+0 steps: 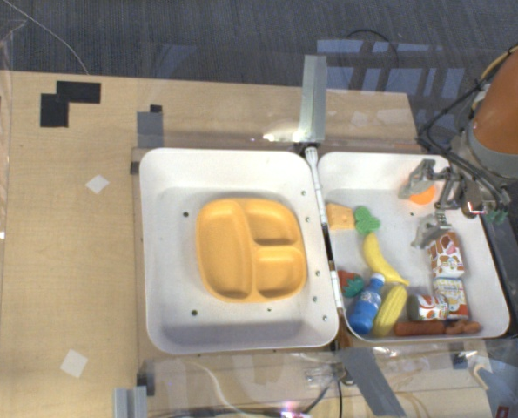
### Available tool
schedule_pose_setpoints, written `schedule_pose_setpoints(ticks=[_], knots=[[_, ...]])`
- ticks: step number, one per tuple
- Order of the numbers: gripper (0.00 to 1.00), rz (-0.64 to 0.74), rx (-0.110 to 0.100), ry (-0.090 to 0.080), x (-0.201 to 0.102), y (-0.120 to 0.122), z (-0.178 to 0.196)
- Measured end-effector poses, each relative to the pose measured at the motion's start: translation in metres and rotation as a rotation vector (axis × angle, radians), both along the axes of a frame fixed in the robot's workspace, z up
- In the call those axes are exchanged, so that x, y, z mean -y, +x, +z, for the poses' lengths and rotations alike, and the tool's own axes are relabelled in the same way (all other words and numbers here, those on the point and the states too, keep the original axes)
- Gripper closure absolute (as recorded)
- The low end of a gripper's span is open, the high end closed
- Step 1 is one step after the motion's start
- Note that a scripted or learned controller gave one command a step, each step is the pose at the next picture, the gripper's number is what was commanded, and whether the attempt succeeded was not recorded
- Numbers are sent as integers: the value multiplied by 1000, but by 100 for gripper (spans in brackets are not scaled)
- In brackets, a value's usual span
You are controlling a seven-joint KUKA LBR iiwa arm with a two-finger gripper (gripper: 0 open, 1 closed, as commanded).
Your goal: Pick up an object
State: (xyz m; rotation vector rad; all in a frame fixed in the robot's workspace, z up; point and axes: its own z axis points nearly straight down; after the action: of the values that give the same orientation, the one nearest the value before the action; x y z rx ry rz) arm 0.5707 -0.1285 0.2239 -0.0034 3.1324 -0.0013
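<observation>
Gripper (432, 205) hovers over the right bin's (501, 320) far edge, fingers seemingly spread, above the orange piece (422, 196).

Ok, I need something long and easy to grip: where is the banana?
The banana lies in the right bin, left of centre, between the green toy above and the blue bottle below.
</observation>
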Motion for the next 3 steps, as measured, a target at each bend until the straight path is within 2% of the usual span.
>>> schedule_pose_setpoints(ticks=[1,2,3], knots=[[0,186,7,-4,-17,-36,82],[0,94,0,1,-40,-75,-100],[0,-242,-2,3,-22,-65,-131]])
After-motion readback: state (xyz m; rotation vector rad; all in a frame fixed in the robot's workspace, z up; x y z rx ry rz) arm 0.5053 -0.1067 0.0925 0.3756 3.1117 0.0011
